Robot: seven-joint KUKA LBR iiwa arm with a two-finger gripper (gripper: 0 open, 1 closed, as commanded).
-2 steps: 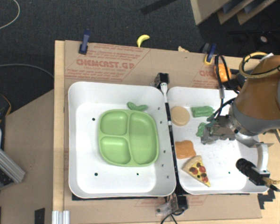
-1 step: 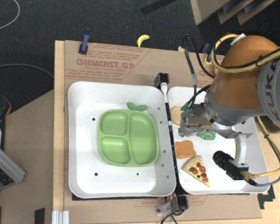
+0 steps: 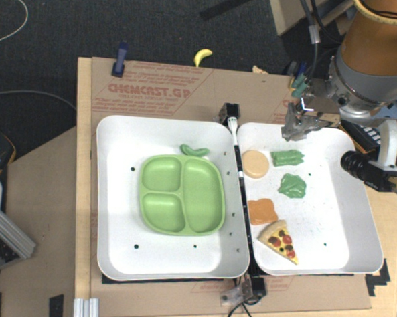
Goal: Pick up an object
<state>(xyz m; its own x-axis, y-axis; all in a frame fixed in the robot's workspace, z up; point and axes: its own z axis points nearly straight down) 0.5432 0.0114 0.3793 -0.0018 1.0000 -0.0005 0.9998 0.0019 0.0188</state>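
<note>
**Gripper at the right bin's far rim, toys lying loose below**

While the arm leans in from the upper right, its gripper hangs over the far edge of the right bin, close to that bin's back left corner. Nothing sits between the fingers that can be seen; whether they are spread or closed cannot be told from this slant, since the metal tips blur together against the rim.

Five small toy foods lie on the right bin's floor, all on its left half. Nearest the gripper is a flat green leaf, just below the tips and apart from them. Beside it to the left lies a round tan cookie, near the wall shared with the other bin. Below the leaf sits a green clump, perhaps broccoli. Lower still, an orange block lies by the dividing wall, and a pizza slice lies just under it, almost touching it, its tip toward the bin's near edge.

The left bin holds a green tray with three compartments, shaped like an apple, its stem and leaf pointing to the far side. Both bins rest on a cardboard sheet with red printing. A black clip sits where the bins meet at the back. A blue clamp and a small banana lie at the sheet's far edge.
</note>
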